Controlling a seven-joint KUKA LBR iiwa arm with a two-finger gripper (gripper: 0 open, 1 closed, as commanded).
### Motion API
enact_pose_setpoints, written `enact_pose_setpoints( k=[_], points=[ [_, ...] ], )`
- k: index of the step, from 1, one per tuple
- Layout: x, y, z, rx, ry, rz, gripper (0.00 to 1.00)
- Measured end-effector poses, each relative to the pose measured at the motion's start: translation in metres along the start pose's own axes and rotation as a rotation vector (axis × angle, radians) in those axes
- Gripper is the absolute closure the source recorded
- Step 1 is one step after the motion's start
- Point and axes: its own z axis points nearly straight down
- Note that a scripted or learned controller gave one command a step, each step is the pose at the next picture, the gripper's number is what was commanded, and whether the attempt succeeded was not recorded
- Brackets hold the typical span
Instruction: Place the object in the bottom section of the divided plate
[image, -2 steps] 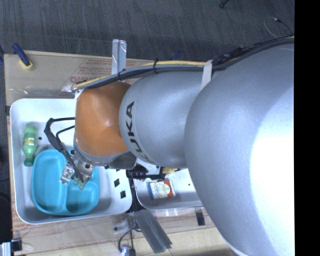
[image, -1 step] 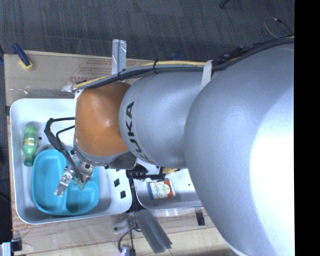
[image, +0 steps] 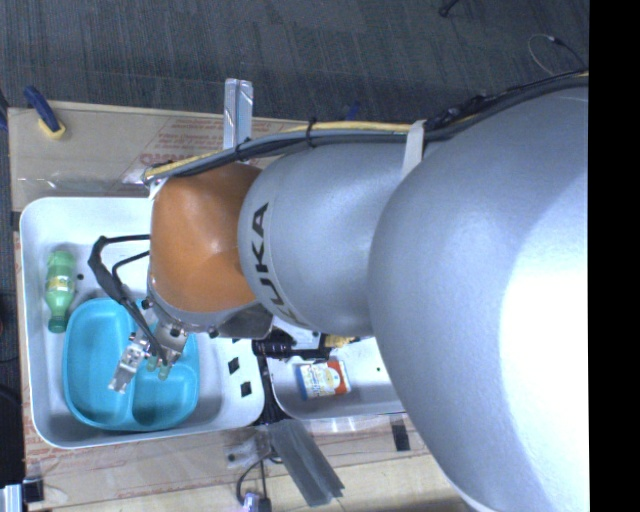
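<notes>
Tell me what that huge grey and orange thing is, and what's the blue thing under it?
That is a robot arm, seen by a camera looking down from above the bench. At its tip is a gripper with two metal fingers, hanging over a blue divided plate. The plate sits in a white bin, with a green bottle next to it. A second bin beside it holds a small carton. I can't tell if the gripper holds anything.

Bulky grey arm (image: 420, 230), orange band (image: 195, 245), black cables (image: 110, 265).
</notes>
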Motion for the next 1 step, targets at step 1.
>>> enact_pose_setpoints(
  k=[1],
  points=[
    [0.0,0.0,0.0,0.0,0.0,0.0,0.0]
  ],
)
